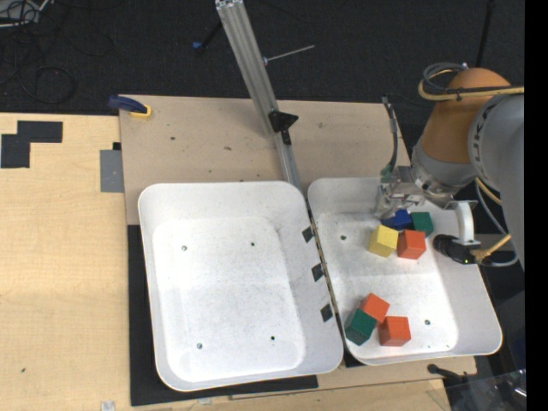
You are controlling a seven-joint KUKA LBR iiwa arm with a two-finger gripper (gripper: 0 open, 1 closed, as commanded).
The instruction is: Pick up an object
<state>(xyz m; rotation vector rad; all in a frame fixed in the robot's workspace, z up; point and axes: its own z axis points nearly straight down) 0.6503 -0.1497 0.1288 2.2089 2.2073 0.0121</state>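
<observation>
Two white bins are set side by side on the tabletop (214,135); the left bin (171,204) and the right bin (479,332) meet along a shared edge; seven blocks are seen in the right bin, in two groups. The far group lies under the arm (467,135): a blue block (396,221), a green block (421,223), a yellow block (384,241) and an orange block (411,244), all packed close, some touching. The near group sits by the front rim: an orange block (375,306), a dark green block (360,325) and another orange block (395,330). The gripper (399,197) is held low over the far edge of the far group; the blue block lies just toward the camera from it, partly hidden beneath it, and is judged the likeliest target; the yellow block lies further out, toward the left bin. Whether the jaws are spread or closed cannot be told, since their tips are lost against the blocks; nothing is clearly seen between them. The blocks are near cubes, so no long axis is to be matched; crowding by neighbours is judged the main risk.
</observation>
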